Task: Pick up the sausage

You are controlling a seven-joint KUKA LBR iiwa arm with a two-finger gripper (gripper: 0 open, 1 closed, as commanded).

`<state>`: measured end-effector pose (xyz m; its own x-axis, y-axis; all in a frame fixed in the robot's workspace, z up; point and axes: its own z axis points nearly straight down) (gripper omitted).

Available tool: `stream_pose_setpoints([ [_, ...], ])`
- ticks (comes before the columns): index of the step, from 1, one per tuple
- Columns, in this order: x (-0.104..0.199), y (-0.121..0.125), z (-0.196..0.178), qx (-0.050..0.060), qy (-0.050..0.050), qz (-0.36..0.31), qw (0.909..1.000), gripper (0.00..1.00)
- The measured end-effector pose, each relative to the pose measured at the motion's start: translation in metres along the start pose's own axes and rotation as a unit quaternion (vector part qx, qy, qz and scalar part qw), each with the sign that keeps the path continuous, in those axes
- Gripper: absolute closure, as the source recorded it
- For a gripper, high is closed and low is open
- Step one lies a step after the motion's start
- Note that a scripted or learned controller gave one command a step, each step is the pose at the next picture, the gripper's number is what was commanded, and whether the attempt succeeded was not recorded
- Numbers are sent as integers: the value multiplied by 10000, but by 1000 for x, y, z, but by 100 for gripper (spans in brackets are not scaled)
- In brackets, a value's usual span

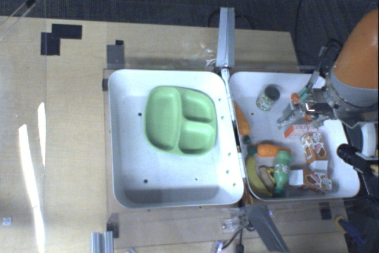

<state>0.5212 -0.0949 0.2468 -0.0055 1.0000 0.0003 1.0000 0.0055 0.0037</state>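
Observation:
The sausage (pixel 240 119), a slim orange-brown piece, lies along the left wall of the right bin (pixel 349 189). My gripper (pixel 298 109) hangs over the upper middle of that bin, to the right of the sausage and well apart from it. Nothing shows held in it. The grey arm with its orange band (pixel 358 62) comes in from the right edge.
A small round can (pixel 266 98) lies left of the gripper. Lower in the right bin are an orange piece (pixel 267 150), a green bottle (pixel 282 166), a banana (pixel 256 175) and snack packets (pixel 314 146). The left bin (pixel 121 145) holds a green divided plate (pixel 180 119).

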Motion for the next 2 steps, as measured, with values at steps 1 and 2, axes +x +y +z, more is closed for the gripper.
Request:
stream_pose_setpoints([
  [1, -91, 48, 138, 5, -3, 664, 9978, 0],
  [2, -89, 113, 160, -21, -5, 436, 9990, 0],
])
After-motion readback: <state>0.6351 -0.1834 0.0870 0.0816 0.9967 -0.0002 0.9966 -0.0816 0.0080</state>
